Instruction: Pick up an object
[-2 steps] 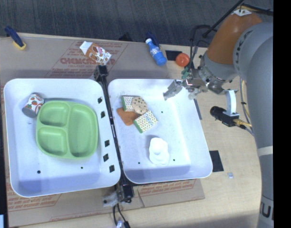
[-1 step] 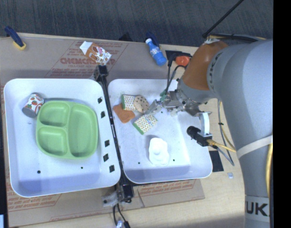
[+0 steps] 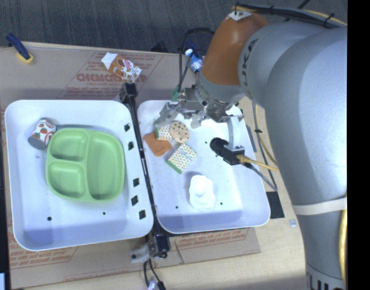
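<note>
Surface (image 3: 282, 264): pale wood-toned top, mostly covered by a flat brown cardboard sheet with red printing (image 3: 82, 80). Directly on the cardboard, two shallow white plastic bins side by side, rims touching along the centre line: left bin (image 3: 16, 180), right bin (image 3: 251, 207). At 11 o'clock, a blue-and-yellow clamp (image 3: 19, 48) at the cardboard's corner. At 12 o'clock, beyond the bins, a small crumpled white-and-orange wrapper (image 3: 120, 67) lies on the cardboard. At 6 o'clock, a black clip with cable (image 3: 153, 249) at the bins' junction.
</note>
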`<state>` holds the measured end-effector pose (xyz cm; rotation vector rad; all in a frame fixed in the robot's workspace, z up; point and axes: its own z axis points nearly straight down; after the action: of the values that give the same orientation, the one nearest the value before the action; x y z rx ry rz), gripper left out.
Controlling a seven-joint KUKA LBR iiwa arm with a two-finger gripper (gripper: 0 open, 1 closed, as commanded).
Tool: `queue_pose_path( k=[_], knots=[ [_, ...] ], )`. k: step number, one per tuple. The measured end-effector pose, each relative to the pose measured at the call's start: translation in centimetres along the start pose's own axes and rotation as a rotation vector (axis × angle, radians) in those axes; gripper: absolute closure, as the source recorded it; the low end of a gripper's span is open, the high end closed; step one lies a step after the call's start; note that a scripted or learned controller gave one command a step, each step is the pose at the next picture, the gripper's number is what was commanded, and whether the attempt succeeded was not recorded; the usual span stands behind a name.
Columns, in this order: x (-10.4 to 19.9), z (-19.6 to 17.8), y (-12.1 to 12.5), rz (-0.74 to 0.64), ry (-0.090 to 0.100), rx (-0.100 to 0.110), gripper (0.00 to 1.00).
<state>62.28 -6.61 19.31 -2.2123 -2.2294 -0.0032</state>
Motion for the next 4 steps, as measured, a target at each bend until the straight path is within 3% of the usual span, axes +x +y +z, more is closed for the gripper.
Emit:
queue_pose_path(
  k=[1,2,3,4],
  knots=[
    [7.5,-13.3,-0.4,0.0,-0.001,-0.002,0.0],
    [2.0,-3.8,3.3,0.004,-0.003,0.007,0.0],
    [-2.4,-13.9,3.4,0.003,-0.004,-0.002,0.0],
    [0.3,-7.5,-7.4,0.003,-0.002,0.006,0.0]
  ],
)
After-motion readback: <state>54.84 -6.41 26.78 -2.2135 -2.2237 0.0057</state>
